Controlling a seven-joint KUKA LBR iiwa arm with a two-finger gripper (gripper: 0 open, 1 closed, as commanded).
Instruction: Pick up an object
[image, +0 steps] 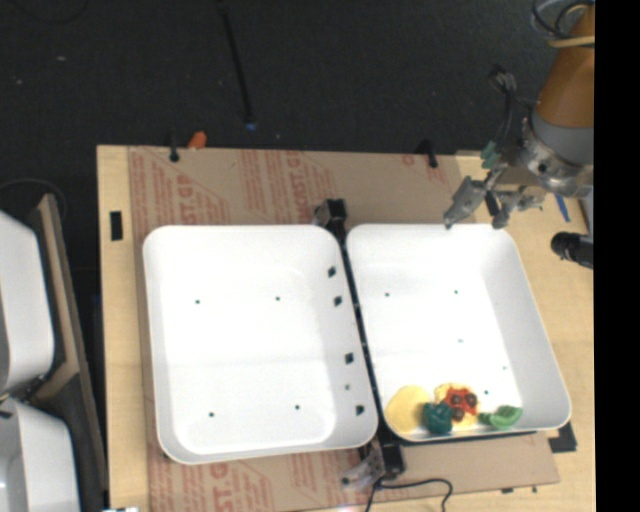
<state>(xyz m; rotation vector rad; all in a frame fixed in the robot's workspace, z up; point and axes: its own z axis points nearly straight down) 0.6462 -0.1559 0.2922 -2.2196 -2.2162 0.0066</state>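
My gripper (478, 210) hangs above the far edge of the right bin (450, 300), its two grey fingers spread open with nothing between them. The objects lie far from it, bunched in the right bin's near corner: a pale yellow round piece (406, 407), a teal object (437, 418), a red and orange object (460, 399) and a small green piece (505, 415). They touch or overlap one another against the near wall.
The left bin (250, 340) sits beside the right one, joined by a row of black clips (345, 300). Both rest on a cardboard sheet (220, 190) on the wooden bench. White equipment (25, 330) stands at the far left.
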